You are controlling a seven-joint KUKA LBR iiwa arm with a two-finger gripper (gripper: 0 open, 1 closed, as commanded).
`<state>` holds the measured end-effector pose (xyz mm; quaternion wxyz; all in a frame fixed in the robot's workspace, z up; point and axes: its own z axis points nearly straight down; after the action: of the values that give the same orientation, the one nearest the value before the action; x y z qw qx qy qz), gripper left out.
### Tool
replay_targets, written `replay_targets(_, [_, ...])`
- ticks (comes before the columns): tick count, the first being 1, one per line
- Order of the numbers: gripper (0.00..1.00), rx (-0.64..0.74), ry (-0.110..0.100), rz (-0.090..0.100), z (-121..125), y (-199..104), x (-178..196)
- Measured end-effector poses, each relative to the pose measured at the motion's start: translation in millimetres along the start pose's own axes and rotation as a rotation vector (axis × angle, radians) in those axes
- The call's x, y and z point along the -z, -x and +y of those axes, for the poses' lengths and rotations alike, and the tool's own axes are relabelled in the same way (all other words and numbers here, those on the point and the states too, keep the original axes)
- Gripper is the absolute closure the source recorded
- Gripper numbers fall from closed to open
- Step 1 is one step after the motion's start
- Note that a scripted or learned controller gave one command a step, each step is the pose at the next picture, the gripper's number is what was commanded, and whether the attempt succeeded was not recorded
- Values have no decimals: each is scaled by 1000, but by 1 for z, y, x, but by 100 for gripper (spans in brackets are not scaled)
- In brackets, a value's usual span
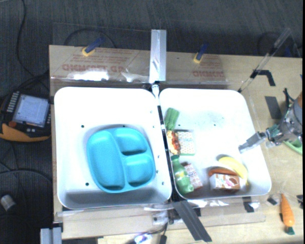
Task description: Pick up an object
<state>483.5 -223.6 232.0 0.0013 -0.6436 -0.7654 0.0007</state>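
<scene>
Gripper (245, 146): seen at the right bin's (203, 98) right rim; nothing is held; finger state cannot be told.
Targets: banana (233, 164) and red-brown packet (224, 181), touching, in the near-right corner; snack packs (182, 142) lined along the divider.
Approach: banana is judged easiest, nearest and topmost; a descent from above is advised.
Edges: corner walls crowd the packet.
Open room: bin centre is bare; left bin holds a blue tray (122, 158).

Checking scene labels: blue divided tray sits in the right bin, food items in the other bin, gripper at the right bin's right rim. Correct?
Not quite. The camera view shows the blue divided tray in the left bin, not the right. The food items, such as the banana, lie in the right bin, and the gripper is at that bin's right rim, as you said.
</scene>
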Motion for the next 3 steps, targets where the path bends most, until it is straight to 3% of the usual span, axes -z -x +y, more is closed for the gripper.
replay_targets(1, [0, -203, -1, 1, 23, -27, -25])
replay_targets(2, [0, -90, 4, 5, 6, -17, -138])
replay_targets(3, [100, -91, 4, 3, 5, -16, -130])
